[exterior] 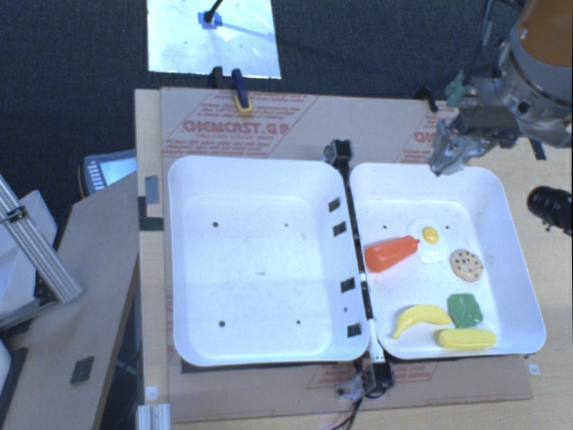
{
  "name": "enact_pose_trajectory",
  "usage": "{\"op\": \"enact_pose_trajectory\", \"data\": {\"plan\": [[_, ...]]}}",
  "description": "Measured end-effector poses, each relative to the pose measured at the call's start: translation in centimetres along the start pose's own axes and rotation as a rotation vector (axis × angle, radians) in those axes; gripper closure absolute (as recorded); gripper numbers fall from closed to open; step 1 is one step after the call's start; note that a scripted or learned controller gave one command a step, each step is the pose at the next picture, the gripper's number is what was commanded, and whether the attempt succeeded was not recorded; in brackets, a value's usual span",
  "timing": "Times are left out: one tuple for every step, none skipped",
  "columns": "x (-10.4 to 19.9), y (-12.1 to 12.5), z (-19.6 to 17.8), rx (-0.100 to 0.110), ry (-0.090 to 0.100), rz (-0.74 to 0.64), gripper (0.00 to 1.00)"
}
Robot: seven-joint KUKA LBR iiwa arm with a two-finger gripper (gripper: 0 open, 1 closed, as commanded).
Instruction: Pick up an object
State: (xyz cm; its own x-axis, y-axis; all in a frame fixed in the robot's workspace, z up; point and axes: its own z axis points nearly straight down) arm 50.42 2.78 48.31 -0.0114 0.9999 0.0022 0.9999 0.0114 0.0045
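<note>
The right bin (501, 204) holds several toy foods: an orange carrot (391, 253), a fried egg (430, 237), a round cookie (466, 264), a yellow banana (421, 318), a green leafy piece (465, 309) and a yellow corn cob (466, 338). My gripper (445, 162) hangs above the far rim of the right bin, near its back middle, well clear of the foods. Nothing is seen between its fingers.
The left bin (192, 186) sits beside the right one, joined by a black clipped seam (349, 240). A brown board (269, 124) lies under both bins. A metal plate (213, 25) sits behind, with a yellow clamp (242, 106).
</note>
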Motion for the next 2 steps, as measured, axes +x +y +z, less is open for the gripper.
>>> {"op": "enact_pose_trajectory", "data": {"plan": [[4.0, -1.8, -5.5, -0.004, 0.0, 0.003, 1.0], [6.6, -1.7, -5.2, 0.002, -0.001, 0.006, 1.0]]}}
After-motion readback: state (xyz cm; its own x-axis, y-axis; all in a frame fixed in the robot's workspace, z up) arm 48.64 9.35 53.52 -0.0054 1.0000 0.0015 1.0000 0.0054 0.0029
